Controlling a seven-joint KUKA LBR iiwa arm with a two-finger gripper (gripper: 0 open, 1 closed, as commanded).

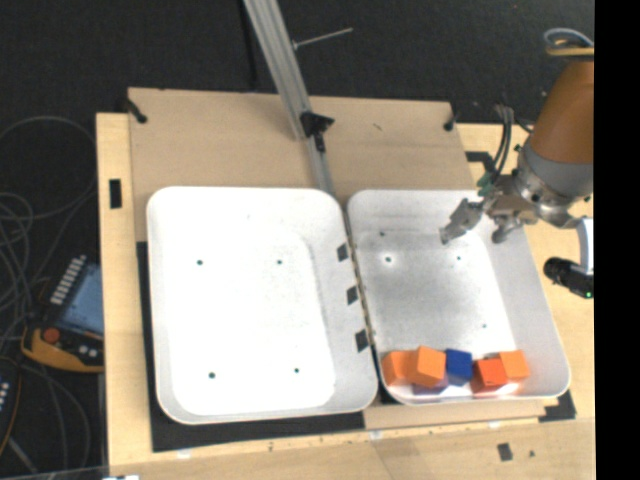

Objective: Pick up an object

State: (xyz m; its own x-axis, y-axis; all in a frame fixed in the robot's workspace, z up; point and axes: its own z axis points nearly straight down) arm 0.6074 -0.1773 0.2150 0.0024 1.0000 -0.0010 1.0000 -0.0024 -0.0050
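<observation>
Camera view: the gripper [480, 222] hangs spread wide, holding nothing, well apart from the orange blocks [416, 366] crowding the right bin's [420, 278] near wall; a grab there may jam.

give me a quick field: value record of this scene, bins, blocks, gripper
left bin: white, shallow, nothing seen in it
right bin: white, blocks gathered along its near edge
blocks: orange blocks at left, blue block in the middle, orange blocks at right
gripper: over the right bin's far right corner, fingers apart, nothing between them
distance to blocks: gripper well away from the row
</observation>
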